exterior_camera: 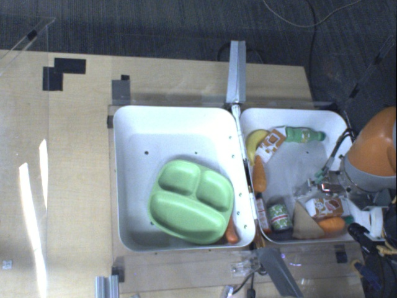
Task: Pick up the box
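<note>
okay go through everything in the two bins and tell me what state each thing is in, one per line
Green tray: in the left bin, tilted with one edge resting on the bin's near rim.
Green bottle: lying on its side at the far end of the right bin.
Box: lying flat beside the banana.
Can: upright near the front.
Tool: low over the right bin, grip unclear.

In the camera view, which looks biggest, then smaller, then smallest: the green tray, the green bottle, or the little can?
1. Green tray, by far.
2. Green bottle.
3. Little can, though it looks close to the bottle in size.
</note>
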`<state>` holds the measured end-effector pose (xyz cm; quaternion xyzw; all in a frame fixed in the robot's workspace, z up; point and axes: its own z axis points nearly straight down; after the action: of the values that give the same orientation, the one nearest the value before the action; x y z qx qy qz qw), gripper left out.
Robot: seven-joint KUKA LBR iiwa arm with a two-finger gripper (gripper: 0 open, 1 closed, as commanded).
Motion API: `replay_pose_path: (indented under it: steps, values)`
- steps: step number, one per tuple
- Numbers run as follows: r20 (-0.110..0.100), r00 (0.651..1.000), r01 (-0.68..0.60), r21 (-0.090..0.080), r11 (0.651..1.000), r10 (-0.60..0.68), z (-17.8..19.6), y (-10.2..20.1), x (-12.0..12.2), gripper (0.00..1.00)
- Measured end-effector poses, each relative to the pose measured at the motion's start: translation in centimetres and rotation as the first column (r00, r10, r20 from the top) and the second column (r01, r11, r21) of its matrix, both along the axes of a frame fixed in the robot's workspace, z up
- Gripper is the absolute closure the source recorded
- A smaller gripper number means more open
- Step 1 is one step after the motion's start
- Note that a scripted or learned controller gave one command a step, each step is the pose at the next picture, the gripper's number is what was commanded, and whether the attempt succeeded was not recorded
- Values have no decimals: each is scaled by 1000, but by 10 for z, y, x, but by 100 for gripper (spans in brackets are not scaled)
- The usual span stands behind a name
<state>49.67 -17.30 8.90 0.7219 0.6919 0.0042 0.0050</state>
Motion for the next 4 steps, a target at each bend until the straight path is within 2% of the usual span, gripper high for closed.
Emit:
replay_pose_path:
  steps: [3,4]
  values:
    - [0,1000,0,0,1000,0,0,0,0,0]
    - [4,998,-61,-5,998,61,0,24,-5,0]
